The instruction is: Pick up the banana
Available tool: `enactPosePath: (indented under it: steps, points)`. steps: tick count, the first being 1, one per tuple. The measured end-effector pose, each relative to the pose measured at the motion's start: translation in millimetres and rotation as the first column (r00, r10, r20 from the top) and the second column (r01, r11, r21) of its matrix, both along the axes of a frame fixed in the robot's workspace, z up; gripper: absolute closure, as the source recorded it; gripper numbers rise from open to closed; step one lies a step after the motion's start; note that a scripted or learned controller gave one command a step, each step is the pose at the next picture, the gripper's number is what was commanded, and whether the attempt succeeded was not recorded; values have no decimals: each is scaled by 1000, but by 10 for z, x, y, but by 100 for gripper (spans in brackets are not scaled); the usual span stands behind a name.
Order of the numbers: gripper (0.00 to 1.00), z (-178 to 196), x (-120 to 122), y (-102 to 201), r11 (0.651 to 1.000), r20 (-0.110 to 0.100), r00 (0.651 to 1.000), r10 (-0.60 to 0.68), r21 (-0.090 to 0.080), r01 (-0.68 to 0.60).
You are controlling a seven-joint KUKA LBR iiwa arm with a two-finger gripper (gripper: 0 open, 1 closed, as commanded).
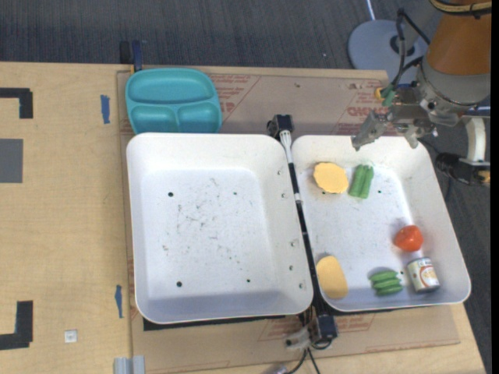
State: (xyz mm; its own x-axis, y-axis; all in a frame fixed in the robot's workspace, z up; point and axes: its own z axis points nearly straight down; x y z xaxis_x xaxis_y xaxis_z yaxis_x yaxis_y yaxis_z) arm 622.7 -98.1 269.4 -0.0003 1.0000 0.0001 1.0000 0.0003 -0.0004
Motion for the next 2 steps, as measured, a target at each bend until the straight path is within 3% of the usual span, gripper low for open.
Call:
enactPosePath:
  steps: [1,2]
  points:
    - [0,-1597,-107,-2,956,-1,956,293,1,-293]
    - [0,-1842,-952,-103,964,0,964,267,1,-267]
